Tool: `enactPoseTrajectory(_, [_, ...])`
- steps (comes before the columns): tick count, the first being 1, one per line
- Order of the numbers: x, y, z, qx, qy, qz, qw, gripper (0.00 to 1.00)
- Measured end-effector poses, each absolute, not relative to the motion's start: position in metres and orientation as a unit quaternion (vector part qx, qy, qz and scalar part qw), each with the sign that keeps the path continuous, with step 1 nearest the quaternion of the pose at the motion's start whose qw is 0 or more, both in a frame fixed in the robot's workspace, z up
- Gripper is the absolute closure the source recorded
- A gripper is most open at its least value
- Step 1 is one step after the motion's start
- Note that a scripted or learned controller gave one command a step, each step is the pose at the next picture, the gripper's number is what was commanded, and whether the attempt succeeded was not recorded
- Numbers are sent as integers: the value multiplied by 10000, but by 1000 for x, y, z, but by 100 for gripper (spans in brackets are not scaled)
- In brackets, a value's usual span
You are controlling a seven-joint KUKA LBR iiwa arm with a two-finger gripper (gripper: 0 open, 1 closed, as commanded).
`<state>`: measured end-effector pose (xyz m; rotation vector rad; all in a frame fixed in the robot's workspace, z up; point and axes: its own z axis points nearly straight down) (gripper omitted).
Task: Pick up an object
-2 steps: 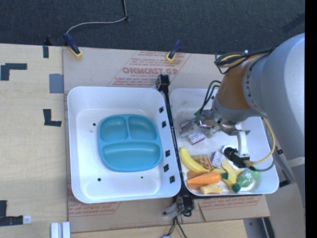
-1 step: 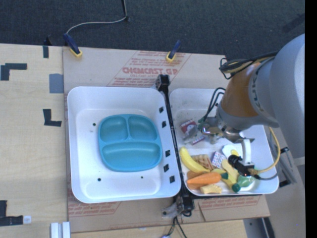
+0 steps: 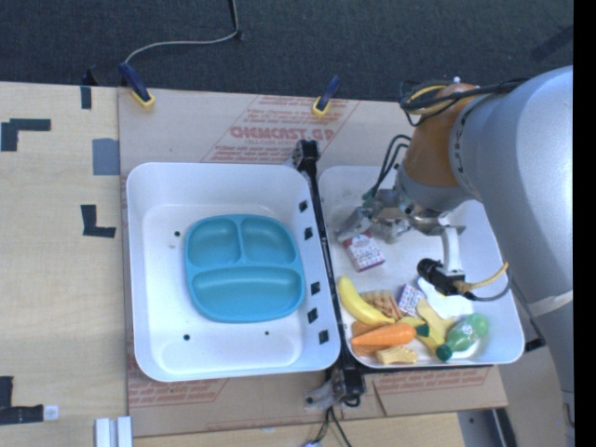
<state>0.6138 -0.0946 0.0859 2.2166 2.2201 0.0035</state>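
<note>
You have two shallow white plastic bins side by side on a cardboard sheet (image 3: 251,138) with red print, which lies on a pale wood-grain bench (image 3: 56,250). The left bin (image 3: 149,250) has rounded corners and smooth glossy walls, and it holds a sky-blue plate (image 3: 246,266), a rounded rectangle split into three compartments, two small ones at 12 o'clock and one wide one at 6. The right bin (image 3: 494,240) holds the loose items, clustered toward its 6 o'clock end: a curved yellow banana (image 3: 358,304), an orange tapered carrot (image 3: 384,336) lying just below it, a green rounded bottle (image 3: 466,335) at the 4 o'clock corner, and a small flat packet (image 3: 364,252) with red and white print nearer the middle, at 12 o'clock from the banana. The arm (image 3: 521,156) comes in from 3 o'clock, smooth grey and bulky, with an orange band (image 3: 433,147) above the wrist. The gripper (image 3: 361,222) sits low over the right bin, its metal tip just at 12 o'clock from the packet and close to the black divider (image 3: 317,240) between the bins. Whether its fingers are apart or closed, you cannot tell from here, and nothing is visibly between them. Two yellow clamps (image 3: 326,99) pin the cardboard at its 12 o'clock edge.
</note>
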Motion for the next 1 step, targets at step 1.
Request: enactPoseTrajectory(1, [613, -95, 95, 7065, 7077, 1, 21, 100])
